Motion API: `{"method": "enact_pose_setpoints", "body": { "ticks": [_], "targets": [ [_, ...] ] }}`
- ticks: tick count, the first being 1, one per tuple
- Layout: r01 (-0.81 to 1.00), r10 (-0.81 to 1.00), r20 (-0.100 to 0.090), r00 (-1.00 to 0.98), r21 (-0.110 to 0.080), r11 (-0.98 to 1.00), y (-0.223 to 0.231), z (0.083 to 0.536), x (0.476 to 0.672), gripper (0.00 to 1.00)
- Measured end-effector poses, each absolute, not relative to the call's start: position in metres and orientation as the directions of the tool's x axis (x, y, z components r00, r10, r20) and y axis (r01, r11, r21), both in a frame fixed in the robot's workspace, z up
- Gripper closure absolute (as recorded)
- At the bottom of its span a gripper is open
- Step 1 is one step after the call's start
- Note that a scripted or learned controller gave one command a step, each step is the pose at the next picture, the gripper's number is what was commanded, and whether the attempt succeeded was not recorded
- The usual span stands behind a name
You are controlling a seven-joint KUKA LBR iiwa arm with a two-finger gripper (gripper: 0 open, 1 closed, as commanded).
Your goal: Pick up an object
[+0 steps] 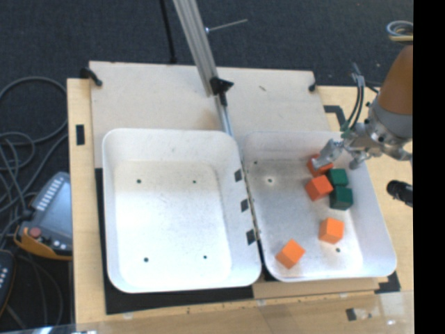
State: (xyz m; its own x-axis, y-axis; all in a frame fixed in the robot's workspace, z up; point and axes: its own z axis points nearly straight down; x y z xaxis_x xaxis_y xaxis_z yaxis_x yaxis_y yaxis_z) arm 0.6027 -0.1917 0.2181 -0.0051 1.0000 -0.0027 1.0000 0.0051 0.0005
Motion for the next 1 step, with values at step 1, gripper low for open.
{"method": "enact_pose_setpoints", "body": {
  "ticks": [1],
  "targets": [
    [1.000,1.000,0.002,-0.001,-0.009,0.001,-0.1641,0.1149,0.5368,0.00]
  ]
}}
